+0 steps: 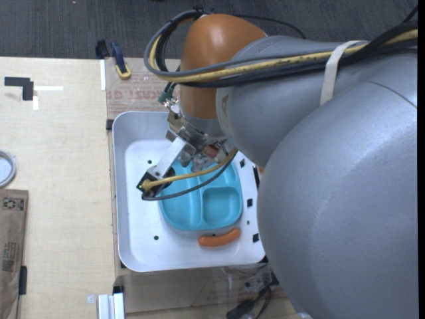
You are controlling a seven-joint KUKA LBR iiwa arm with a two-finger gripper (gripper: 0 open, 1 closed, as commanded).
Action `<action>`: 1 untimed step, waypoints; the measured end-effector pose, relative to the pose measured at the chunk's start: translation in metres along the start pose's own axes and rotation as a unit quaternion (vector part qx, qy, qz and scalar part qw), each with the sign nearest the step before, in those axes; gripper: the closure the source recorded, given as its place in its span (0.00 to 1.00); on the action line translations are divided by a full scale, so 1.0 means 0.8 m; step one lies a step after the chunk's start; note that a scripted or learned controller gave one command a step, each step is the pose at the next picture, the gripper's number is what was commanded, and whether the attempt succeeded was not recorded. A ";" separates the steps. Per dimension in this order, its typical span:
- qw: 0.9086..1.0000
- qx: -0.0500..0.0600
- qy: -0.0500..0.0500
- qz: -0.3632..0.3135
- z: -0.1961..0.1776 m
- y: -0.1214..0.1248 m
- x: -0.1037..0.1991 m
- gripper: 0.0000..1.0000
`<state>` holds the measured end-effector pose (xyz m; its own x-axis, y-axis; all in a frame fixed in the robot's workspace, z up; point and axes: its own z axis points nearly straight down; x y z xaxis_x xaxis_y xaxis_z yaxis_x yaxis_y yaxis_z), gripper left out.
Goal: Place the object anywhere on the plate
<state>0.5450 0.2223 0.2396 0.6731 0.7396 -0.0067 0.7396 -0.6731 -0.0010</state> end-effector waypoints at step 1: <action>1.000 0.001 0.000 -0.002 0.032 0.012 -0.096 1.00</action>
<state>0.5002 0.1592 0.2149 0.6708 0.7416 -0.0067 0.7416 -0.6708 -0.0023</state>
